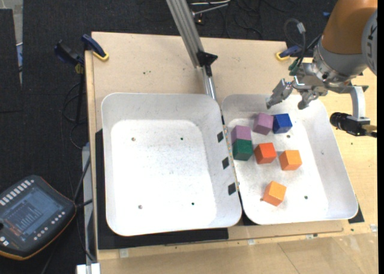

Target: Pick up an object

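Note:
The right bin (327, 195) holds several small cubes. A purple cube (263, 123) and a blue cube (282, 123) sit side by side near its back. Further left, a lilac cube (241, 133) touches a green cube (242, 148). A red-orange cube (265, 153) and an orange cube (290, 159) lie mid-bin, and another orange cube (275, 193) sits nearer the front. My gripper (291, 99) hangs open above the bin's back edge, just above and behind the blue and purple cubes, with nothing between its fingers.
The left bin (120, 165) adjoins the right one. A slanted metal rail (186, 27) runs from the top down to the bins' junction. Clamps (93, 48) sit at the board's back corners. A teach pendant (30, 216) lies at the lower left.

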{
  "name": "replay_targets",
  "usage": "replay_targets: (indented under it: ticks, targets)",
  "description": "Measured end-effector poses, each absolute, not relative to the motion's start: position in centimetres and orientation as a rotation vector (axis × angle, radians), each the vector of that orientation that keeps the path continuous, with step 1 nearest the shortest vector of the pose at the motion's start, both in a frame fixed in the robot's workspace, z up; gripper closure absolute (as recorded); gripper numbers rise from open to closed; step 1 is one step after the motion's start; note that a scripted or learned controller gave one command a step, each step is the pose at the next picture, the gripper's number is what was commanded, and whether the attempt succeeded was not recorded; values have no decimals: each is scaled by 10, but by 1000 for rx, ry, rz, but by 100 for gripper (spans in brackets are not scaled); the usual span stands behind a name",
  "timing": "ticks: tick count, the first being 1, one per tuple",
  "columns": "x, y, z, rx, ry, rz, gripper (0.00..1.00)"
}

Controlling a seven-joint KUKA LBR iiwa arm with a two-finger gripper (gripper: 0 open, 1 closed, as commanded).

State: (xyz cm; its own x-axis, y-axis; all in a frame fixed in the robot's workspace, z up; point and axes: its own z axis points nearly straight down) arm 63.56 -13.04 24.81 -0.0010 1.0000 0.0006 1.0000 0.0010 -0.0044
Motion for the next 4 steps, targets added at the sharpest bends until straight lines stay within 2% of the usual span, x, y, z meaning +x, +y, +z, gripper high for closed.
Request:
replay_targets:
  ticks: [1, 3, 4]
  targets:
    - [636, -130, 251, -2219, -2225, 1, 0]
    - [627, -114, 153, -2219, -2219, 5, 0]
    - [631, -115, 121, -2229, -2232, -13, 0]
